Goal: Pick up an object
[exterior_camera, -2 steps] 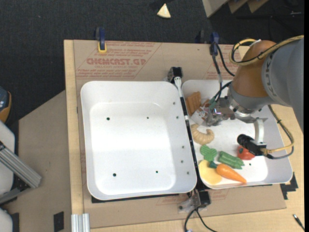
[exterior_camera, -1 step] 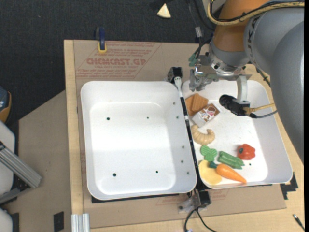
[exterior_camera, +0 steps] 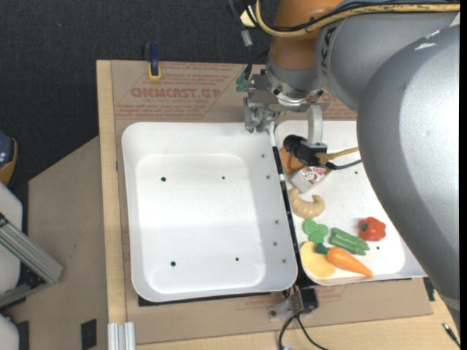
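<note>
Hanging over the far end of the seam between the left bin and the right bin, the claw sits low by the rims; whether it is spread or pressed together I cannot tell. The toys all lie in the right bin: a croissant beside the seam, a red pepper farther right, and a carrot touching a yellow piece at the near edge.
</note>
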You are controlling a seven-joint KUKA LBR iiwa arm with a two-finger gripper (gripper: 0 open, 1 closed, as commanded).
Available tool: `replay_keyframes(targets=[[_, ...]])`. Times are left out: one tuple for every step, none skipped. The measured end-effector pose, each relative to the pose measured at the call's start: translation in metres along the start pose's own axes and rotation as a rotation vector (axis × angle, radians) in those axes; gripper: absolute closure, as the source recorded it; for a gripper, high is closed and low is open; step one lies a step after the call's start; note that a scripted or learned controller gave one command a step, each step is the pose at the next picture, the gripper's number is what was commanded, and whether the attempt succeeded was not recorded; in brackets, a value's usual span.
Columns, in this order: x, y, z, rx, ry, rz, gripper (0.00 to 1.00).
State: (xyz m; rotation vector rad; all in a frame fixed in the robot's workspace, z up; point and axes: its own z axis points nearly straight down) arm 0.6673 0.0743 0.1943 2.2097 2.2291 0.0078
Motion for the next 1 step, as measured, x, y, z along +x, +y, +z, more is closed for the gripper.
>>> replay_keyframes(targets=[[0.0699,0.0018,-0.1330,-0.012,0.004,-0.001,1.00]])
